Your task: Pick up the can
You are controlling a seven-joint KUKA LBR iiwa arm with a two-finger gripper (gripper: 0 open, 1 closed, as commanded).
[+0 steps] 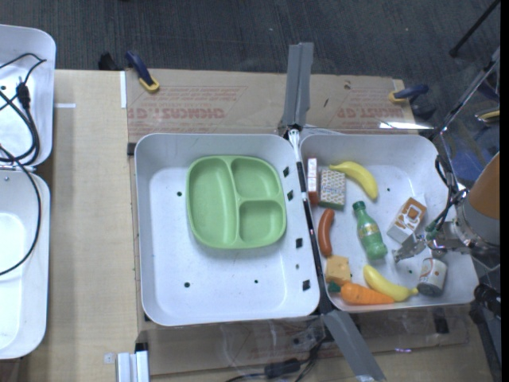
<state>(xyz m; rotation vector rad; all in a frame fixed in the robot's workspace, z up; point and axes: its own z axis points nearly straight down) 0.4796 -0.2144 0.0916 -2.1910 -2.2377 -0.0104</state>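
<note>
The can (433, 276) is small and silver with a pale label. It lies on its side in the front right corner of the right bin (382, 154). My gripper (409, 250) hangs just up and to the left of the can, between it and an orange and white carton (407, 219). Its two metal fingers are spread open and hold nothing. The arm comes in from the right edge, above the can.
The right bin also holds a green bottle (370, 231), two bananas (358, 177) (389, 284), a carrot (366, 294), a sausage (325, 233), a yellow block (338, 269) and a speckled box (332, 188). In the left bin lies a green divided plate (236, 201).
</note>
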